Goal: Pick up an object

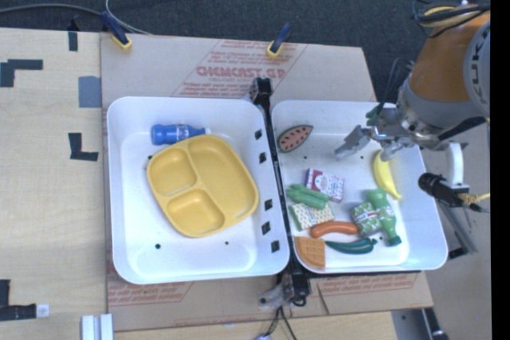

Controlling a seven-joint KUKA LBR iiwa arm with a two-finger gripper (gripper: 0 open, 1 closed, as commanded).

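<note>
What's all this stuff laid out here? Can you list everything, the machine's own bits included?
Shallow white bins: two, white, side by side on the bench.
Yellow divided plastic tray: one, yellow, left bin.
Blue plastic bottle: one, blue, lying in left bin above the tray.
Brown oval toy: one, brown, right bin, upper left.
Yellow toy banana: one, yellow, right bin, right side.
Small red-and-white box: one, right bin, centre.
Orange toy sausage: one, orange, right bin, lower part.
Green toy pieces: several, green, right bin, lower half.
Yellow clamps: two, yellow, cardboard's far edge.
Robot arm: one, grey with orange band, right side.
Claw: one, grey, over the right bin.
</note>
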